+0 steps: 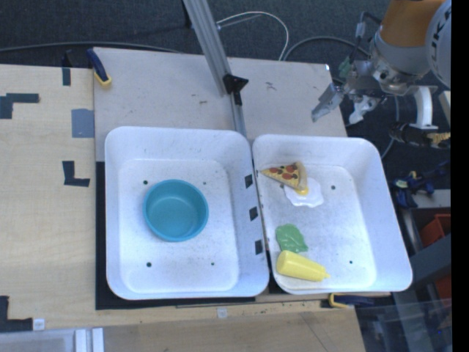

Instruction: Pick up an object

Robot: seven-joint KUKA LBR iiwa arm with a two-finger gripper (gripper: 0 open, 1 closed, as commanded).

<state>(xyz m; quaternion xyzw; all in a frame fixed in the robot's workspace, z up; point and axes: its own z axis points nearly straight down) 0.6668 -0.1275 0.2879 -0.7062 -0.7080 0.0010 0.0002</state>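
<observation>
pincer (343,107) open, holding nothing, above the counter (168,86) beyond the right bin's (381,196) far edge | right bin: pizza slice (286,174), white fried egg (306,195), green leaf (291,236), yellow corn (300,268) | left bin (121,196): blue bowl (176,210) | no readable writing or labels

Grey KUKA iiwa arm (429,28), rounded casing, wide orange band just above the wrist. Wrist hardware is silver-grey metal, angular and cluttered. Two-finger metal gripper (338,103) has thin grey fingers; a white curved piece sits beside it. Black cables run along the wrist section.
</observation>
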